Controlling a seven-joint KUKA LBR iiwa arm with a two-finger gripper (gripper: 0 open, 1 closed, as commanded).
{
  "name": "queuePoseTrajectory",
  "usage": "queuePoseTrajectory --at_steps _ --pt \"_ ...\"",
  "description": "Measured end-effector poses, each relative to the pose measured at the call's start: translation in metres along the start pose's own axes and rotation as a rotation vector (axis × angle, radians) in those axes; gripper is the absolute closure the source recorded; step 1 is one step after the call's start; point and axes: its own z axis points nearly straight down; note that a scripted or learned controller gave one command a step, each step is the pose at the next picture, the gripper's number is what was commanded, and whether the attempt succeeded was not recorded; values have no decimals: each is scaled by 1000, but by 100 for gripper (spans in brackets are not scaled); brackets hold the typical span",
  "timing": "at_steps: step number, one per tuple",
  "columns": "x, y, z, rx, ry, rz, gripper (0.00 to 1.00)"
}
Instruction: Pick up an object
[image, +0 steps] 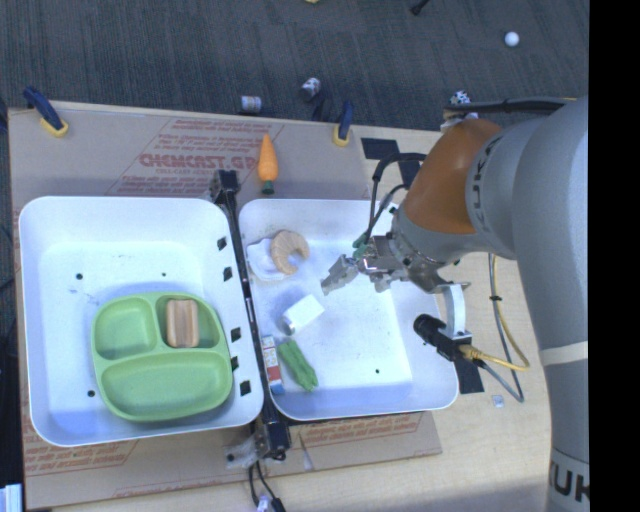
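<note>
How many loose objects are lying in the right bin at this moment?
4: a bagel-like piece near the upper left, a white block at centre, a green item below it, and a small tube along the left wall. The arm may hide others.

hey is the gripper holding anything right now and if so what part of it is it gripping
Nothing is held. The gripper hovers over the right bin, apart from the white block, the green piece and the tan round piece lying there.

Left of the jaws, a white block (303, 313), a green piece (297, 364) and a tan round item (289, 250) crowd the right bin's (425, 395) left side. Below the jaws, its floor lies bare.
</note>
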Motion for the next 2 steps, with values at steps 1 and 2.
queuePoseTrajectory --at_steps 1,2 --pt "32 63 56 -3 -1 -2 0" --pt "33 64 45 -3 -1 -5 100"
